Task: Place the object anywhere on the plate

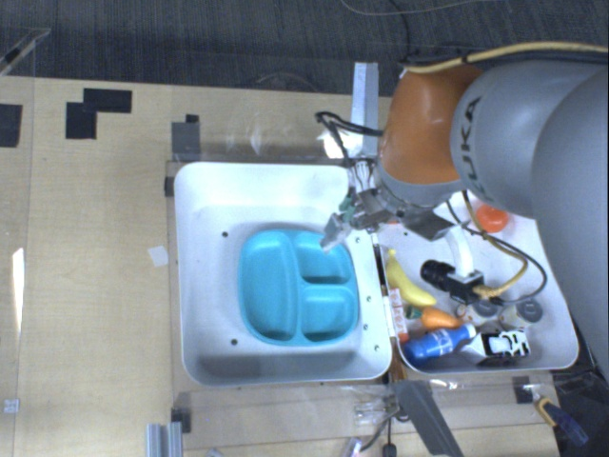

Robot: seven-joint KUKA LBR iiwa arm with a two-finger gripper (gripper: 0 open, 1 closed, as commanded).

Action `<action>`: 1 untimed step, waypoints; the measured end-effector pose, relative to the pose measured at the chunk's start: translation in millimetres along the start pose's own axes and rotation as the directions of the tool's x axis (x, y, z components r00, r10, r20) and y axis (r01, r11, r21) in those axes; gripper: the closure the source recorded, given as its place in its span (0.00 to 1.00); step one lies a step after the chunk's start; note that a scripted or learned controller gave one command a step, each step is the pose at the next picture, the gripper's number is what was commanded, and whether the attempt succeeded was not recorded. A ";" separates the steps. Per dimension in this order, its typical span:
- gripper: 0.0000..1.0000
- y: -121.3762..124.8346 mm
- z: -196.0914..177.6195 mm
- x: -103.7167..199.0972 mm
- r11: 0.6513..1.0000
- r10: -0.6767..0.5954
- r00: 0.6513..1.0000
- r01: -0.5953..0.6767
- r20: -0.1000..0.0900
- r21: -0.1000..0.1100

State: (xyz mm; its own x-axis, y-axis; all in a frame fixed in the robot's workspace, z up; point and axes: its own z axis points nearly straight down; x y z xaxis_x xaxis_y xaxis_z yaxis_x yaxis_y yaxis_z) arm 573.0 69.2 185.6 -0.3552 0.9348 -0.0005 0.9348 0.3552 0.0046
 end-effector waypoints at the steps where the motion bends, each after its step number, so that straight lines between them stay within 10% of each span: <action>1: 0.00 15.0 0.2 -78.1 0.998 0.058 0.998 -0.058 0.001 0.001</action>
